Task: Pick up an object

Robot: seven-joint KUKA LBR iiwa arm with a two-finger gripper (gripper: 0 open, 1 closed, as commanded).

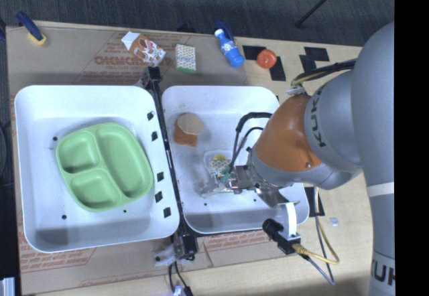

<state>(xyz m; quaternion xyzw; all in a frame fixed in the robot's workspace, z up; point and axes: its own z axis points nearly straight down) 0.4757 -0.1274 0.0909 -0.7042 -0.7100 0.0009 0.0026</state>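
Observation:
My gripper (222, 183) is low in the right bin (268, 99), near its middle, under the orange wrist band. It sits right at a small clear packet with yellow print (217, 163), which lies against the gripper's upper left side. Whether the packet is in the gripper's hold cannot be made out. A brown, bread-like lump (188, 129) rests apart in the upper left part of the same bin.
The left bin (27, 154) holds a green divided plate (102, 165). Behind the bins on the bench lie a blue bottle (230, 48), an orange ball (267, 58), a small box (185, 58) and a snack packet (143, 49). The arm's bulk covers the right bin's right side.

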